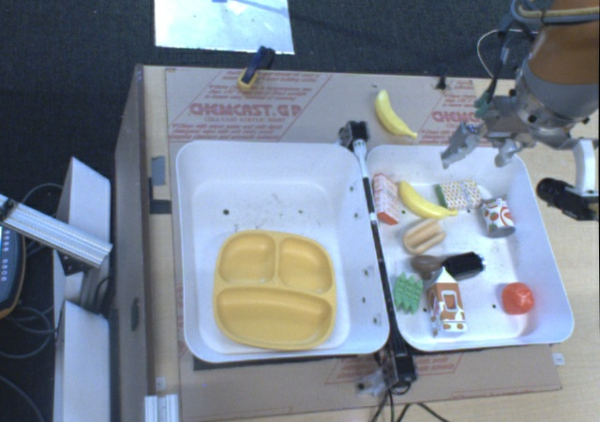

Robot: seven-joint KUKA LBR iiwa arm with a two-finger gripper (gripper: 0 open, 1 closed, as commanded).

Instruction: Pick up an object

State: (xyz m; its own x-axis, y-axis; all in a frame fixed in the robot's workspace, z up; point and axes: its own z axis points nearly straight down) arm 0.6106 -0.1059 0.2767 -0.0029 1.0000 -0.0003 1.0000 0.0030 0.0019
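Note:
My gripper [482, 150] hangs open over the far part of the right bin [553, 265], its two grey fingers spread with nothing between them. Just below it lie a patterned packet [459, 193] and a yellow banana [424, 201]. A small can [497, 216] sits to the right of them. Lower in the bin are a hot dog bun [424, 235], a black block [463, 265], a green piece [408, 293], a small carton [446, 306] and a red tomato [517, 297]. A red and white box [384, 198] lies by the bin's left wall.
The left bin [202, 186] holds a yellow divided plate [275, 289]. A second banana [393, 115] lies on the cardboard behind the right bin. A yellow and black tool [254, 69] rests at the bench's far edge. The arm's orange band [562, 31] rises at the upper right.

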